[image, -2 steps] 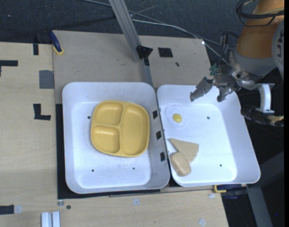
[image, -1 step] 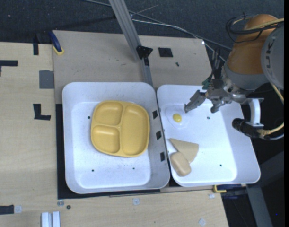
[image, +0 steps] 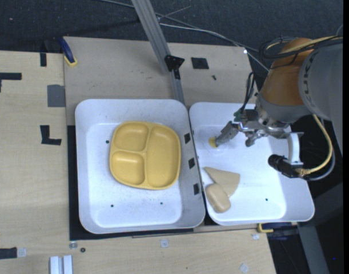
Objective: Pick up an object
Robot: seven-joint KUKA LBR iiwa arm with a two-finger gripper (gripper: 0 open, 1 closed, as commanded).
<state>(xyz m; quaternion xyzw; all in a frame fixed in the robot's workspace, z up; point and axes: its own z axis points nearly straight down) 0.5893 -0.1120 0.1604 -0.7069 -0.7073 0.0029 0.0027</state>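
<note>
Objects available for picking lie across both bins. A yellow divided plate [image: 145,154], with three compartments and rounded corners, lies flat near the middle of the left bin [image: 88,204], rim up, apart from all four walls. Two pale beige pieces lie in the right bin [image: 288,207] near its left wall: a wedge-shaped piece [image: 224,178] with its point toward the left, and a rounded, darker beige lump [image: 217,198] just below it, touching or overlapping the wedge's lower edge; which of the two cannot be told. A small yellow item [image: 212,143] sits on the right bin's floor in its upper left part, too small to identify.

Gripper [image: 238,136]: positioned low over the upper part of the right bin, well above the two beige pieces in the view. Two fingers are visible and spread apart; the left finger [image: 224,135] slants down to the left, and its tip is at or just beside the small yellow item. Contact between them cannot be confirmed. Nothing is seen between the fingers.

Arm [image: 288,81]: enters from the right, orange band above the wrist, grey housing at the right edge. A black fitting with a yellow cable [image: 320,167] hangs beside the wrist over the right bin's right half.

Bench [image: 25,170]: light wood, with dark tape marks at left. A grey metal strut [image: 157,33] crosses diagonally above the bins.
</note>
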